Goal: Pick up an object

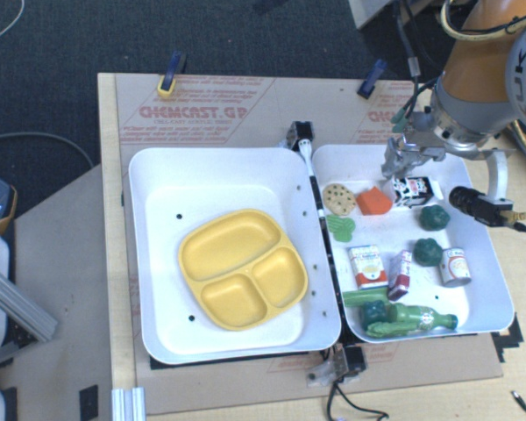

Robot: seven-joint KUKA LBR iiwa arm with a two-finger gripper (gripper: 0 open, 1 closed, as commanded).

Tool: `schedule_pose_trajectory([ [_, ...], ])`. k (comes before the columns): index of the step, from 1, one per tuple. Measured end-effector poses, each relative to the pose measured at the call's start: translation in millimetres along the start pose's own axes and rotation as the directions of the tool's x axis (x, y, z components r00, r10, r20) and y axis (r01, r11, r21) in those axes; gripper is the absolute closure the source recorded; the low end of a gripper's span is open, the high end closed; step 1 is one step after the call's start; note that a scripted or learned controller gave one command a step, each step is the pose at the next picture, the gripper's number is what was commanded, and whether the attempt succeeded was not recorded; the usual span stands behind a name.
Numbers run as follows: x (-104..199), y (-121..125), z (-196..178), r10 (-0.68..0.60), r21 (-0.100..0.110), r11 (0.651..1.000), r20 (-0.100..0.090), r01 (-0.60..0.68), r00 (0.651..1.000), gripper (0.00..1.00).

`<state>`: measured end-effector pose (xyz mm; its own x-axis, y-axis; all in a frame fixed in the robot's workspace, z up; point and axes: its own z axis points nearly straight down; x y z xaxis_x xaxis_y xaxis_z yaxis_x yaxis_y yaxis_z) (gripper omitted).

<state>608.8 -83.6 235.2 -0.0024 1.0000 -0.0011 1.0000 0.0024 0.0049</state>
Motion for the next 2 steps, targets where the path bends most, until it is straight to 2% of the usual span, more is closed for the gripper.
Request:
schedule_pose_trajectory([
  [1,-12.1,5.1,9.7,0.003,0.002,1.000,0.001,-0.003,1.000,1.00],
  [2,1.1,-0.3,0.0,0.001,0.003,1.000,-0.001,-0.001,1.000,1.00],
])
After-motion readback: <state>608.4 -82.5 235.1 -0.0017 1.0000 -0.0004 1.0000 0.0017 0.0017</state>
